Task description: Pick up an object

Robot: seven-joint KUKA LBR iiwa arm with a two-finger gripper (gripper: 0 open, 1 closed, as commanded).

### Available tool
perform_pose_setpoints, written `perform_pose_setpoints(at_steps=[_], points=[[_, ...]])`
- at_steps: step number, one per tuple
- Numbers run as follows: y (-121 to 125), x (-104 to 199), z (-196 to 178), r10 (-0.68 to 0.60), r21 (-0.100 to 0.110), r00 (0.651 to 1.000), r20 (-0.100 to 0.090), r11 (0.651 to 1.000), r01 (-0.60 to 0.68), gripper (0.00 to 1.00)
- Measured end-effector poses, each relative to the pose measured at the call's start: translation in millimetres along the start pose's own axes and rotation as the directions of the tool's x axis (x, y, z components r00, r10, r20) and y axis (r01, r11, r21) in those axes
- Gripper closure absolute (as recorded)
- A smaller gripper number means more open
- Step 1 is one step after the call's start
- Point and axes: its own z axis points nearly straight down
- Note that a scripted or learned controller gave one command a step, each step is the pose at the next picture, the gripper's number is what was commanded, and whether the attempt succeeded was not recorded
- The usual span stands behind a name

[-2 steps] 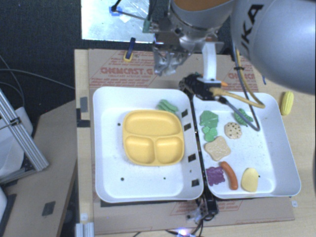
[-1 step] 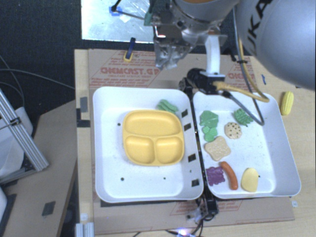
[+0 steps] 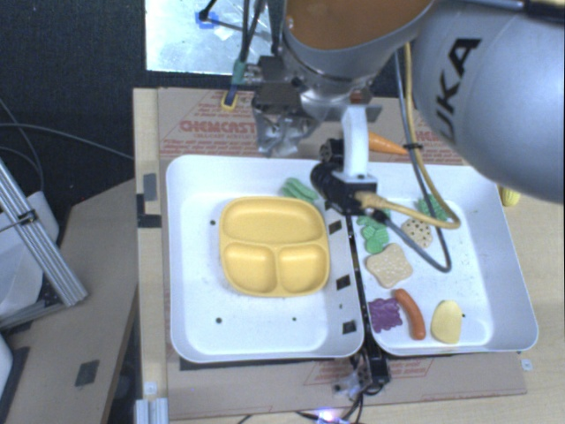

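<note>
The green pods (image 3: pixel 300 190) lie closest to the fingers (image 3: pixel 281 136). In the view they sit just beneath the fingers and slightly toward the arm's side, on the floor of the left bin (image 3: pixel 190 237) near its far rim. The fingers are a grey, shiny blur over that far rim, and I cannot tell whether they are spread or pressed together (their tips melt into the glare). Farther beneath the fingers, in the middle of the same bin, a yellow divided plate (image 3: pixel 274 246) lies flat, showing three compartments.

Everything else lies to the arm's side of the fingers, in the right bin (image 3: pixel 503 263). An orange carrot (image 3: pixel 386 143) sits about level with the fingers at that bin's far rim, one end hidden behind the robot. Lower down are a green leafy piece (image 3: pixel 373 234) and a speckled cracker (image 3: pixel 416 231), with a tan toast-like slice (image 3: pixel 389 265) just under them. Purple grapes (image 3: pixel 384 314), a reddish sausage (image 3: pixel 411 314) and a yellow lump (image 3: pixel 448 321) line the near rim. Another green piece (image 3: pixel 433 207) is partly covered and too unclear to name.

The arm (image 3: pixel 477 69) is cut off by the top and right edges of the view. Both bins rest on brown cardboard (image 3: pixel 203 126) on the counter (image 3: pixel 88 263).
</note>
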Motion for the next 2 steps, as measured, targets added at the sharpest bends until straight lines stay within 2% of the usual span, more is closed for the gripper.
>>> perform_pose_setpoints(at_steps=[1,2], points=[[2,-2,-12,-0.003,-0.005,1.000,0.000,1.000,0.003,1.00],[9,8,-91,0.001,-0.011,1.000,-0.003,1.000,-0.001,1.00]])
